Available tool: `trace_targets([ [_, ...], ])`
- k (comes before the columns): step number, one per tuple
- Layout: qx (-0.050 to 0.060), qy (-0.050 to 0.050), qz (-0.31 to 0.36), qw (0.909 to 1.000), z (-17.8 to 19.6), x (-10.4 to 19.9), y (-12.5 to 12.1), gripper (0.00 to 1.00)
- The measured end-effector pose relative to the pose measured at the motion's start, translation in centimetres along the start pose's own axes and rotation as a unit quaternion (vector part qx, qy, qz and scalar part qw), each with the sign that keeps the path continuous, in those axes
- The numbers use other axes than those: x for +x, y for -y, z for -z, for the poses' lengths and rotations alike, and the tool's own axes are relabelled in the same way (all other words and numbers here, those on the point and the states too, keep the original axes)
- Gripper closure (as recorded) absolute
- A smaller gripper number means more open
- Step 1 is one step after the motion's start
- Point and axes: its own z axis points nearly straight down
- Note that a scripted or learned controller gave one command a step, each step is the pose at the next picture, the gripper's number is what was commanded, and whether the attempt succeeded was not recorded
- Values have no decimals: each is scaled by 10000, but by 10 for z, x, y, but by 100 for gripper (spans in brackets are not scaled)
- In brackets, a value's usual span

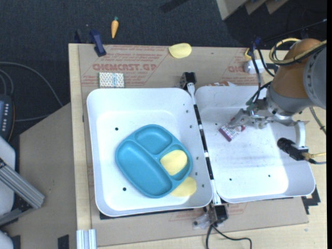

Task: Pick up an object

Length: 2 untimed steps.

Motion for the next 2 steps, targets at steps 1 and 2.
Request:
trace_targets([
  [1,56,-25,8,10000,29,52,21,0],
  [2,61,-23,-1,10000,-5,55,33,0],
])
